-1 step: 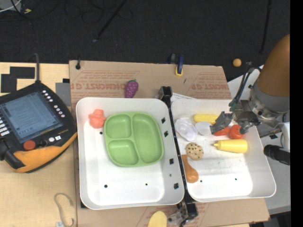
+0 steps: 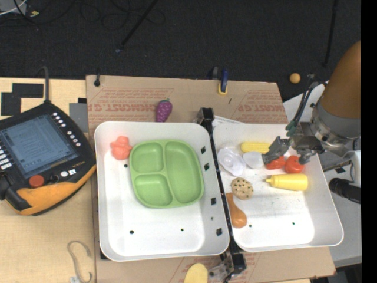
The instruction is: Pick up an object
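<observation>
The gripper hangs over the right bin at its 2 o'clock corner, jaws apart and holding nothing, straddling a red tomato-like piece just below them. At the tomato's 6 o'clock lies a yellow mustard bottle; at its 9 o'clock, a yellow corn cob and a clear plastic piece. A cookie and an orange drumstick sit toward 7 o'clock. The left bin carries a green divided plate and a pink toy.

Arm cut by right edge; red object partly hidden under gripper; yellow object cut by bottom edge.
</observation>
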Tool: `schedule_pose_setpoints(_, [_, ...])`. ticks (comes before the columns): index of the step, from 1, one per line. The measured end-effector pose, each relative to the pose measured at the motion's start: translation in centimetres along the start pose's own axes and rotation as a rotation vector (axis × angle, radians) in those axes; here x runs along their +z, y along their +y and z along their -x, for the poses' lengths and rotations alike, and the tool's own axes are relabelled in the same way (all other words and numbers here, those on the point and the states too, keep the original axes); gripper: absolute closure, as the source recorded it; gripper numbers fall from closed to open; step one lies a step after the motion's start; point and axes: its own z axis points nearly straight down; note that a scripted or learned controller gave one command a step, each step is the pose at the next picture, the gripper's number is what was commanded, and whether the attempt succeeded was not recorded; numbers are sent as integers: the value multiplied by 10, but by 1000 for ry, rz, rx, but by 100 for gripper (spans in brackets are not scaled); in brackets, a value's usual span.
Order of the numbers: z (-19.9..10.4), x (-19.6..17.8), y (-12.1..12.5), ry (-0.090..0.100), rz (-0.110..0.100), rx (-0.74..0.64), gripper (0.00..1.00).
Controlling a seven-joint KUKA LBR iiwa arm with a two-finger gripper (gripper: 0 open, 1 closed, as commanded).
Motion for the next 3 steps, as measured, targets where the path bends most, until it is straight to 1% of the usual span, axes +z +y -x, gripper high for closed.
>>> schedule_pose_setpoints(1, [4,55,8,0,-4,0,0])
schedule_pose_setpoints(2, [7,102,1,1,-5,0,0])
schedule_pose_setpoints(3, [5,163,8,1,-5,0,0])
